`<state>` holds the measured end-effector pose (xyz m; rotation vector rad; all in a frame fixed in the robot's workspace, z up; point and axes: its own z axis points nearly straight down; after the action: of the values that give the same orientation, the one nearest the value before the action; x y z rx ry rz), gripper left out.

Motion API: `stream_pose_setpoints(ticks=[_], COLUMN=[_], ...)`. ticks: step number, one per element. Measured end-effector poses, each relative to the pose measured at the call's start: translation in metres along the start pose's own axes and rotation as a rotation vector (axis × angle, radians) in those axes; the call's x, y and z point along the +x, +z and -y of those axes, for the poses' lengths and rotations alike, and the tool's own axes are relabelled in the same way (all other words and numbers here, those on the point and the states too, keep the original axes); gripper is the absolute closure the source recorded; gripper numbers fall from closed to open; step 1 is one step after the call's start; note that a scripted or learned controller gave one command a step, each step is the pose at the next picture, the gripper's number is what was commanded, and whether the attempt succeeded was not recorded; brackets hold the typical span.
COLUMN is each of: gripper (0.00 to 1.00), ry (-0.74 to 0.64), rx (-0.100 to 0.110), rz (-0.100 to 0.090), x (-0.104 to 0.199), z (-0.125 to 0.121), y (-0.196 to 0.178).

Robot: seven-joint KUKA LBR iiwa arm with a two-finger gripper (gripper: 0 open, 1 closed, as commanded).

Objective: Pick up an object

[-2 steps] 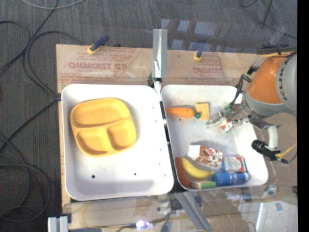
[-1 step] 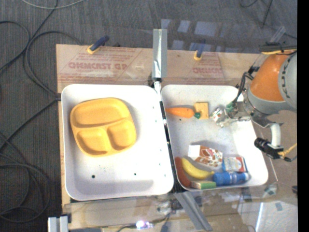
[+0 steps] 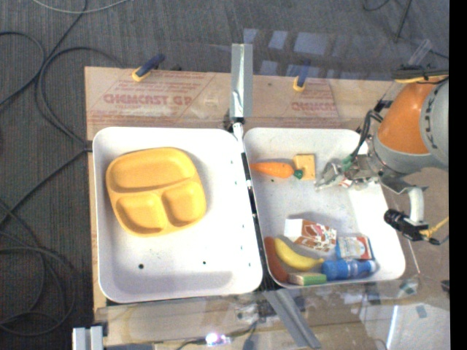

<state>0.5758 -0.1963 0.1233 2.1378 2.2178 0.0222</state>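
Honestly, the pincer (image 3: 330, 176) is hovering just right of the small yellow block (image 3: 306, 166), fingers looking spread, pinching nothing; I'd be dropping straight down, centring before squeezing.

The floor (image 3: 109, 35) is dark grey carpet with a fine ribbed weave. Black cables (image 3: 44, 86) loop across it at the left, and a pale cable (image 3: 87, 2) curves near the top edge. The bench (image 3: 182, 97) is topped with brown cardboard printed in faded red lettering, held by a blue and yellow clamp (image 3: 148, 67) and a second clamp (image 3: 299, 83). A grey metal bar (image 3: 239, 79) stands upright at the middle.
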Motion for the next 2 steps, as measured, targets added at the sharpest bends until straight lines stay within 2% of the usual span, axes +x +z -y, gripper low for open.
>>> stream_pose_setpoints(ticks=[1, 2], gripper=[0.00, 1.00], ry=[0.007, 0.005], rx=[0.047, 0.049], rz=[-0.037, -0.031], x=[-0.0153, -0.0163], z=[-0.0412, -0.0410], y=[0.0323, 0.0239])
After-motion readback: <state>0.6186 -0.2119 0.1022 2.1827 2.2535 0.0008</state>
